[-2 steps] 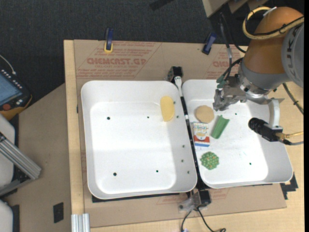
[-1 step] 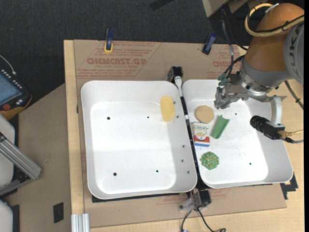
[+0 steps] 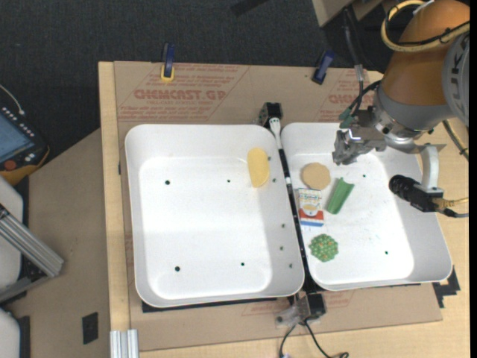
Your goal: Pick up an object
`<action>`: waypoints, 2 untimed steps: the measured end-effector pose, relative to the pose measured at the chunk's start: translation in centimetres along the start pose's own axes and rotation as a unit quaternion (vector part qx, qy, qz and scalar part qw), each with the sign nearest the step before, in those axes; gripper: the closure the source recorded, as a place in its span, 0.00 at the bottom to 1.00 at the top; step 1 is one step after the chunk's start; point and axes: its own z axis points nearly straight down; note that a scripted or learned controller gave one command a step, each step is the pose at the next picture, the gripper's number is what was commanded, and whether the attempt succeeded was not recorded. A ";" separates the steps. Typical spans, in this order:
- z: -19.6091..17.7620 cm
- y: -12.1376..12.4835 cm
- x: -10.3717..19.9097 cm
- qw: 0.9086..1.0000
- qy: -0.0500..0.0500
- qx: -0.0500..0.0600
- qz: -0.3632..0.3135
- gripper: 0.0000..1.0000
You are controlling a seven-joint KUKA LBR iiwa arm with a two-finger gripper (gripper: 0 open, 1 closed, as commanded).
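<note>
- Looking down, you saw two white bins side by side on a cardboard sheet (image 3: 223,88) printed with red lettering, clipped at its far edge by a yellow-and-blue clamp (image 3: 168,63) and a blue clamp (image 3: 323,66).
- The right bin (image 3: 417,263) is your landmark: the left bin (image 3: 149,222) lay touching its left wall, holding a pale yellow oblong piece (image 3: 258,167).
- Inside the right bin's far-left part lay a round tan disc (image 3: 315,175), a green stick (image 3: 339,196) just beside it, a small red-and-white packet (image 3: 310,204), and nearer you a green bumpy ball (image 3: 323,247).
- The gripper (image 3: 346,149) hung over the right bin's far end, above the disc; you could not tell how it was set.
- Dark carpet lay beyond the bench.
</note>
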 end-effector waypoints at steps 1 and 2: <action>-0.8 -1.0 4.8 1.000 0.002 0.006 -0.001 1.00; -4.2 -3.9 4.3 1.000 0.001 0.005 0.001 1.00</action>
